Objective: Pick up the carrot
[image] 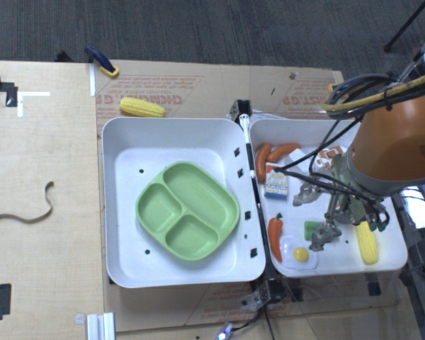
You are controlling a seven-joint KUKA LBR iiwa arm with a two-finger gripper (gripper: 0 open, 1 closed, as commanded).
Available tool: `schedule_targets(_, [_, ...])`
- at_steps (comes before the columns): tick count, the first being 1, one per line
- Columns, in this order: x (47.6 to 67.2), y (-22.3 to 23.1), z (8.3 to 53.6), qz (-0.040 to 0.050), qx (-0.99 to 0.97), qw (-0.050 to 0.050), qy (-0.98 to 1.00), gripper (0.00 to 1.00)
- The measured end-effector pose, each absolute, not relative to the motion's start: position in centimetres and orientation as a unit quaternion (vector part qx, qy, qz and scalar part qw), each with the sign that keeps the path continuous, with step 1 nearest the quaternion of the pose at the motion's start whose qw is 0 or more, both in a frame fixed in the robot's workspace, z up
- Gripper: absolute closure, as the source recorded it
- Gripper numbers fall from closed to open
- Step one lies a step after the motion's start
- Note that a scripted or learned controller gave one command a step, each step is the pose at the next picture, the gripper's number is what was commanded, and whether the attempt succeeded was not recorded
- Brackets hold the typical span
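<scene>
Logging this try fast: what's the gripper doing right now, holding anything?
Gripper: low in the right bin, beside the carrot and apart from it; nothing seen in its grasp; open or shut cannot be told.

We see the arm (393, 140) as a bulky rounded body, its broad band a glossy orange, with a grey collar beneath it toward the wrist. A bundle of cables (372, 91), black and yellow, loops across its top. Thin dark cables trail from the wrist. The claw (324, 236) is a cluster of dull grey metal parts, with slim, angular linkages above it.
</scene>
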State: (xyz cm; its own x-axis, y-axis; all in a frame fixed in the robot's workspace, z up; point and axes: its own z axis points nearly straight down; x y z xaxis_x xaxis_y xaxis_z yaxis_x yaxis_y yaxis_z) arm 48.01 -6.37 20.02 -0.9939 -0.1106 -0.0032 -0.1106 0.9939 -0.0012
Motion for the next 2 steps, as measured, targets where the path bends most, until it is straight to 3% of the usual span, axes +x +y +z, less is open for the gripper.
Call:
schedule_targets(1, [48.2,-0.8,19.1,0.0003,-0.043,0.0,0.999,0.0])
schedule_targets(2, [57.2,-3.6,19.2,-0.0003,-0.004,0.002,1.0,0.0])
